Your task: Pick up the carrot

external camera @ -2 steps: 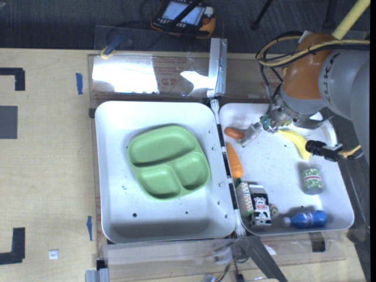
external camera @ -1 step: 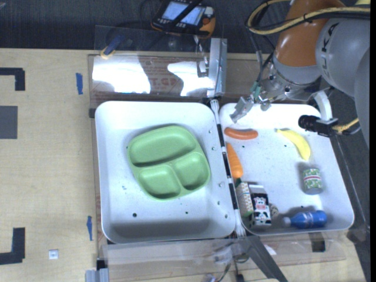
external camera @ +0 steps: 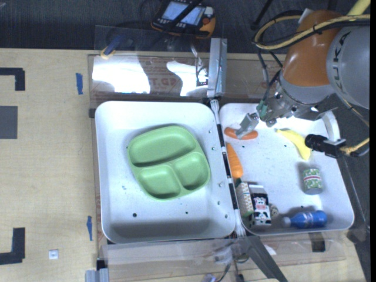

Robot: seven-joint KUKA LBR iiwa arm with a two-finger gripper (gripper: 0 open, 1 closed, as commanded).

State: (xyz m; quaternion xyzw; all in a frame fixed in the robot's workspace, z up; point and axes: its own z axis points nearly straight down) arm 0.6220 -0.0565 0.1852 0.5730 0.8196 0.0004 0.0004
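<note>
Carrots lie two to the right bin (external camera: 341,216): one (external camera: 235,161) stretched along its left wall about halfway down, and a shorter orange piece (external camera: 242,135) near the far left corner. The gripper (external camera: 249,122) hangs right over that shorter piece, at the end of the grey arm (external camera: 320,51) that reaches in from the far right. Whether it touches the carrot, and how its jaws stand, I cannot tell; nothing shows plainly between them.

By my reading this is the approach or the grasp itself, with the lift not yet done. The next move calls for the jaws to straddle the carrot across its narrow width, close, then rise straight up clear of the wall.

Elsewhere in that bin sit a banana (external camera: 295,141) toward the far right, a small can (external camera: 312,179) by the right wall, a blue bottle (external camera: 308,218) and a carton (external camera: 258,204) along the near edge. The left bin (external camera: 111,216) carries a green divided plate (external camera: 168,161).
</note>
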